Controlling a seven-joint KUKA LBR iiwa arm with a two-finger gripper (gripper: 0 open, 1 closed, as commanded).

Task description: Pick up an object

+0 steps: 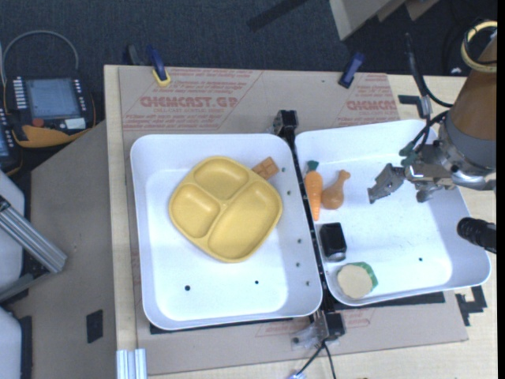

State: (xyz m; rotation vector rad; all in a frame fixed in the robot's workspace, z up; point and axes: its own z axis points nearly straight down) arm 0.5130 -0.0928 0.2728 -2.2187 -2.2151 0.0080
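In the right bin [426, 235] an orange toy carrot [313, 192] and a tan toy drumstick [336, 189] lie side by side near the left wall. Below them sit a black block [333, 240] and a round tan disc with a green edge [355, 280]. My gripper [405, 188] hangs over the upper right part of this bin, to the right of the drumstick and apart from it. Its fingers [384, 185] stand open with nothing between them.
The left bin [221, 290] holds a yellow divided plate [226, 208] with a small brown block [266, 166] at its upper right edge. A black clamp [285, 121] sits at the top of the divider between the bins. The arm's grey and orange wrist [473, 125] fills the right side.
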